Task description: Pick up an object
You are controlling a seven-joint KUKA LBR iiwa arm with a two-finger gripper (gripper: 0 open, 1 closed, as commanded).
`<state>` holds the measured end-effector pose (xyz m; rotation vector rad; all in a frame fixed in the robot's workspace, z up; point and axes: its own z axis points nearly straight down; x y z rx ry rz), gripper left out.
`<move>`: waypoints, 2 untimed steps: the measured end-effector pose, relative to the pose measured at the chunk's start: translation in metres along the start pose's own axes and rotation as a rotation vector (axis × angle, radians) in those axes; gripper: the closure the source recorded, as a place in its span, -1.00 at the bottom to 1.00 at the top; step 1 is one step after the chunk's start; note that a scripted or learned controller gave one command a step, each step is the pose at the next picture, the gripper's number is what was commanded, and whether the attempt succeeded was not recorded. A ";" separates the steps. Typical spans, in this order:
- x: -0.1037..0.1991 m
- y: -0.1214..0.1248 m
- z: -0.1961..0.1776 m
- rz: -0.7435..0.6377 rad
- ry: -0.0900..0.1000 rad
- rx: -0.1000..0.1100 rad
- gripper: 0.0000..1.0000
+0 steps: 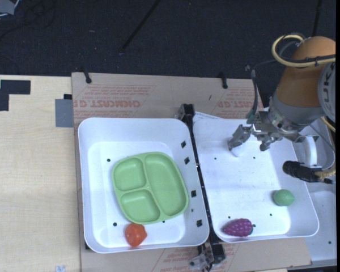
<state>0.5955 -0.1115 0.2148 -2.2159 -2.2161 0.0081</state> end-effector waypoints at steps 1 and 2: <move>0.004 0.004 0.045 0.000 0.000 -0.001 -1.00; 0.007 0.004 0.109 0.001 0.000 -0.001 -1.00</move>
